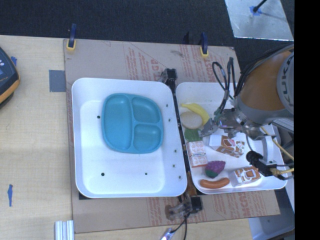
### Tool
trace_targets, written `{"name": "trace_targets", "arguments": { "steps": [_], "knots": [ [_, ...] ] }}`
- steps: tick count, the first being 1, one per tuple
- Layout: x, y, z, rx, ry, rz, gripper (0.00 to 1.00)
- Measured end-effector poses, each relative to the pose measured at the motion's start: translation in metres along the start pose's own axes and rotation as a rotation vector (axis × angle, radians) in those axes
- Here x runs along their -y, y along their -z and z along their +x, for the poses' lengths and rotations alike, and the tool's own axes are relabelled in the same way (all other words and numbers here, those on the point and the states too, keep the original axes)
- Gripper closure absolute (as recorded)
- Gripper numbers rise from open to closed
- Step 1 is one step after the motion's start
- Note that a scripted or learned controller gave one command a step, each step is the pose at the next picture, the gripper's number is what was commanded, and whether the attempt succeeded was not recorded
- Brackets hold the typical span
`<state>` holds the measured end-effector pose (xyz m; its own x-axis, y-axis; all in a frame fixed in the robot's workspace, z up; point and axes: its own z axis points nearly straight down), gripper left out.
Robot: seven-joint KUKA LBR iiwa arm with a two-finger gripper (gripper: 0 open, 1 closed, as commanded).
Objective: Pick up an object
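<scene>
White bins sit side by side on brown cardboard (150, 59). We see the left bin (90, 179) holding a blue divided plate (132, 123), lying flat in its upper half.

Right bin (200, 90) holds the clutter:
- banana (196, 110), upper left, curved, partly over a pale round disc (190, 120)
- green piece (192, 133) just below the disc
- small pink-white packet (197, 153) along the left wall
- purple fruit (215, 168) near the middle bottom
- sausage (214, 183) at the bottom edge, lying crosswise, just under the purple fruit
- two white-brown packets, one (231, 145) mid-bin, another (247, 175) lower right beside the sausage

Arm (265, 89) comes in from the right, orange band over the bin's upper right. Gripper (211, 128) is low in the bin, tips close to the green piece and the banana's lower end. We cannot tell whether the claw is spread or pressed together; the wrist body and cables hide it. We see nothing clearly between the tips.

All objects lie on the bin floor. Blue clamps (72, 36) pin the cardboard's top edge.
</scene>
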<state>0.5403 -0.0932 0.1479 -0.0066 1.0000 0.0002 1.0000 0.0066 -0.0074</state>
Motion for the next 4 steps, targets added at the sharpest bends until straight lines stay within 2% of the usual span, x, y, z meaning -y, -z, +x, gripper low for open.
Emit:
{"name": "trace_targets", "arguments": {
  "steps": [1,2,3,4],
  "knots": [
    [-0.058,0.045,0.030,0.000,-0.003,-0.005,0.00],
    [-0.082,-0.050,-0.009,0.004,-0.004,-0.017,0.00],
    [-0.082,-0.040,-0.010,0.004,-0.002,-0.013,1.00],
    [-0.063,0.045,0.057,-0.001,-0.002,-0.005,1.00]
  ]
}}
